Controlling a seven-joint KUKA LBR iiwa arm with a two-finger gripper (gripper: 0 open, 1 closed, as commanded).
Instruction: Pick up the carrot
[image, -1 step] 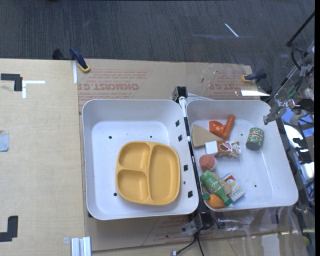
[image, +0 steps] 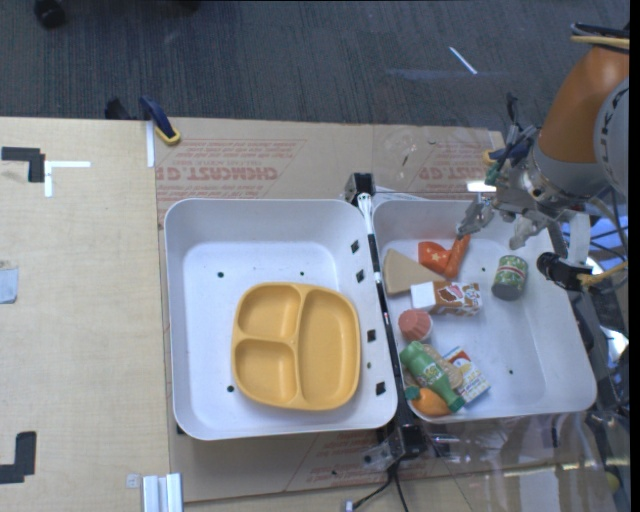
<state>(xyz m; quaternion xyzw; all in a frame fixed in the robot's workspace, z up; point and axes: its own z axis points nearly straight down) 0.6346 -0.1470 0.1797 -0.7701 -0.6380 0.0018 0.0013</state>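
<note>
Two white bins side by side on the counter (image: 80, 330). In the left bin (image: 200, 300), a yellow divided plate (image: 297, 346). Landmark for the rest: the green can (image: 510, 276), upright in the right bin (image: 545, 370) near its far right part. Left of the can, well apart, the carrot (image: 456, 255), slanted, its top end under one finger of the pincer (image: 497, 222). Touching the carrot on the side away from the can, a red pepper (image: 433, 257), and beyond that a tan wedge (image: 401, 271). Below and left of the can, a small white block (image: 422, 295) beside a printed packet (image: 459, 297), then a round pink thing (image: 415, 324). Further down from the can, toward the near rim, a green bottle (image: 432, 373), a small carton (image: 468, 374) and an orange fruit (image: 431, 402). Pincer above and just left of the can, spread wide, released, one finger (image: 472, 218) down by the carrot top, the other (image: 522, 234) just above the can; nothing between them.
</note>
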